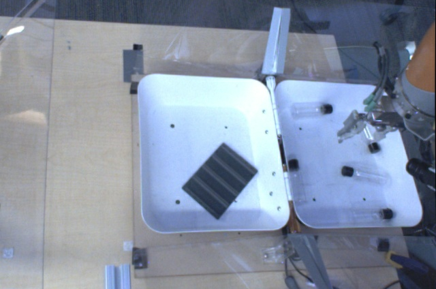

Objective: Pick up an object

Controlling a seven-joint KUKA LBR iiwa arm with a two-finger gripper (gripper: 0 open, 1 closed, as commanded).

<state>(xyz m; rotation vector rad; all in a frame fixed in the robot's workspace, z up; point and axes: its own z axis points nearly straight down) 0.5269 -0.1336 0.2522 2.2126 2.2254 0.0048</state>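
A dark ribbed rectangular block [220, 180] lies at an angle in the left bin [163, 103]. In the right bin [320, 202] lie several clear tubes with black caps: one at the back [312, 108], one in the middle [361, 174], one near the front edge [373, 214]. A small black-capped piece [373, 146] sits just beneath my gripper [361, 132]. The gripper hangs over the right part of the right bin, open, with nothing between its fingers.
A small black cap [293, 163] rests against the right bin's left wall. A metal bar [276, 41] sticks out behind the seam between the bins. Cables [381, 69] hang by the arm at the right.
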